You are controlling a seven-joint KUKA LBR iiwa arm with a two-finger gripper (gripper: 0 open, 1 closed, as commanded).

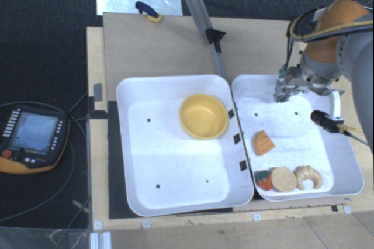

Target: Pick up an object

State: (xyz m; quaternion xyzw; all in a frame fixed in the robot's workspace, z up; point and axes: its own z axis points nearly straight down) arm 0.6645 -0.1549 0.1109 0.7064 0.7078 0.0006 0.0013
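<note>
In the right bin (345,175) lie an orange wedge (263,142), a tan round disc (283,179), a red and green piece (264,179) beside the disc, and a beige croissant (308,176). A yellow bowl (203,116) stands in the left bin (169,183), near its upper right corner. My gripper (284,92) hangs over the far edge of the right bin, well away from the wedge and the items at the front. Nothing shows between its fingertips.
A grey pole (198,5) runs diagonally across the bench to a black clamp above the bins. A teach pendant (32,137) lies on the floor at the left. A blue and yellow clamp (147,10) sits at the bench's far edge.
</note>
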